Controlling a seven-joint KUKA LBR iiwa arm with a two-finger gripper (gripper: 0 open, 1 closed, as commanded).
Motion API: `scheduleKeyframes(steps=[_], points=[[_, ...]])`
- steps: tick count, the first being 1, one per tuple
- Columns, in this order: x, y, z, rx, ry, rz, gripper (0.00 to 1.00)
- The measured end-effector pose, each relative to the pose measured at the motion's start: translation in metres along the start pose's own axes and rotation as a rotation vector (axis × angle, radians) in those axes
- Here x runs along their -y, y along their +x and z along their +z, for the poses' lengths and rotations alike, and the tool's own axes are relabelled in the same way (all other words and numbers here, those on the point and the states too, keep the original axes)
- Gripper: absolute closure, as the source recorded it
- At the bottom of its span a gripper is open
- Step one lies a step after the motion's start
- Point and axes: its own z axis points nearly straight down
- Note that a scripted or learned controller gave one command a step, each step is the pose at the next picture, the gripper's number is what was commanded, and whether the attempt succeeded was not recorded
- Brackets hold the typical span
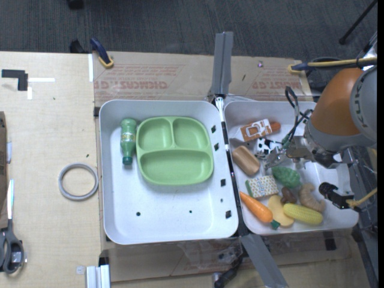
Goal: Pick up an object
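Observation:
The right bin (336,224) holds a pile of toy food. It includes a tan bread roll (246,159), an orange carrot (258,207), a yellow corn cob (302,213), a green leafy piece (287,176), a speckled square block (263,186), an orange and white toy truck (259,129) and a small black and white piece (262,147). My gripper (276,156) is low in this bin, just right of the bread roll and above the green leafy piece. The arm's orange band (339,110) sits over the bin's right side and hides part of it.
The left bin (162,221) holds a green divided plate (175,150) and a small green bottle (128,140) beside it. On the bench to the left lie a grey ring (78,180) and scissors (11,248). A grey divider bar (222,65) stands between the bins at the back.

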Motion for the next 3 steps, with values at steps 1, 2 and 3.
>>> scheduleKeyframes(steps=[1, 2, 3], points=[[0.037, 0.007, 0.0, 0.0, -0.002, -0.005, 0.0], [0.037, 0.006, -0.008, 0.0, -0.001, -0.002, 1.0], [0.038, -0.004, 0.0, 0.0, -0.001, 0.135, 1.0]])
